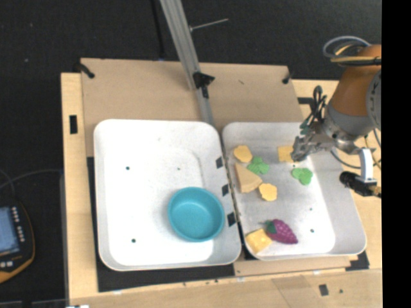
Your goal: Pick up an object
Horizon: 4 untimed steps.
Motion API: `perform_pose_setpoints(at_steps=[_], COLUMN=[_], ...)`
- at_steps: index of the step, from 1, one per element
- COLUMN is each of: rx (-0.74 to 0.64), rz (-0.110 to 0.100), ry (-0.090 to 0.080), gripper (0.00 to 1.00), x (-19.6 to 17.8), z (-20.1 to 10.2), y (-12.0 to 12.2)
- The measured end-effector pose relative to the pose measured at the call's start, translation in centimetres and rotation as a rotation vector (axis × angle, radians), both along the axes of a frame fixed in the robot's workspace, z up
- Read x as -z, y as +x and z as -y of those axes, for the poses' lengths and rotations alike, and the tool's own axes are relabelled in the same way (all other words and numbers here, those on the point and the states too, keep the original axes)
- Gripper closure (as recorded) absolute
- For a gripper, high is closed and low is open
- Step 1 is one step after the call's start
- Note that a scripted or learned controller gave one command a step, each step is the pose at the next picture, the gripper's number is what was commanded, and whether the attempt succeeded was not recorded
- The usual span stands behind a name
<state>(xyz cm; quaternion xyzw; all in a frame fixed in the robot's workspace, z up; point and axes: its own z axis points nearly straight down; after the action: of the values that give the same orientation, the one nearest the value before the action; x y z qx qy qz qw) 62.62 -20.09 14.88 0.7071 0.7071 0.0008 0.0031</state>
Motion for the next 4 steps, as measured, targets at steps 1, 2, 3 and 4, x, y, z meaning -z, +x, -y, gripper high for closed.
perform_pose_setpoints(at_steps=[1, 2, 3, 4], rx=[-0.002, -0.003, -0.005, -0.007], rz=[0.001, -0.002, -0.001, -0.004], ry=[0.001, 0.001, 0.002, 0.004], gripper=[1.0, 1.0, 1.0, 1.0], x=[-4.6, -9.0, -11.9, -12.3], z=[0.4, 0.0, 0.1, -5.9], y=[0.7, 0.9, 1.0, 1.5])
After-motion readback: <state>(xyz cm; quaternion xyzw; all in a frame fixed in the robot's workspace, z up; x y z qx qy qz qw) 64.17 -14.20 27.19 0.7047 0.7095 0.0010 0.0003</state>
